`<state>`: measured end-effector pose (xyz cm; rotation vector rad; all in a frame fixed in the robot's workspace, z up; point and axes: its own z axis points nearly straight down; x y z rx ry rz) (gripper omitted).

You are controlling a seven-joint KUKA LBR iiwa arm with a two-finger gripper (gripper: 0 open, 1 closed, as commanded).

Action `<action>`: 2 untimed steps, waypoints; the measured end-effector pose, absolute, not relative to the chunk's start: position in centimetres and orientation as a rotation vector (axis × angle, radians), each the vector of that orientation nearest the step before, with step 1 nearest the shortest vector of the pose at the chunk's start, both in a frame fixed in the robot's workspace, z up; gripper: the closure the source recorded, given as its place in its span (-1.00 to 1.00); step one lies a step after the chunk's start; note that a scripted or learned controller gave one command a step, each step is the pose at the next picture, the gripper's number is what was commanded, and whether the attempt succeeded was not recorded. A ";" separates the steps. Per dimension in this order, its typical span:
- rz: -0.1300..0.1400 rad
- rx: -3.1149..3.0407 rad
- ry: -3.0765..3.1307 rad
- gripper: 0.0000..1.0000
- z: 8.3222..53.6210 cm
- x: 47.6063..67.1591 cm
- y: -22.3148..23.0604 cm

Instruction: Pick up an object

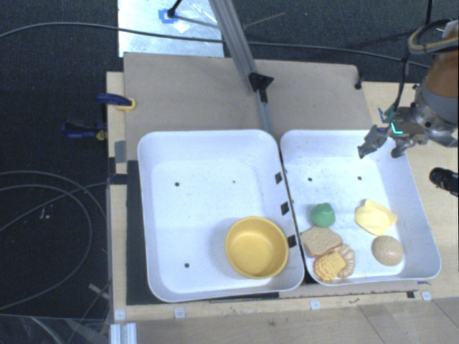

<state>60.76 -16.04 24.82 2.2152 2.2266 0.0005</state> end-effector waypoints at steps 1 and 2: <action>0.002 2.214 2.226 -1.00 24.9 60.8 -16.0; -0.001 2.218 2.224 -1.00 20.7 61.0 -15.8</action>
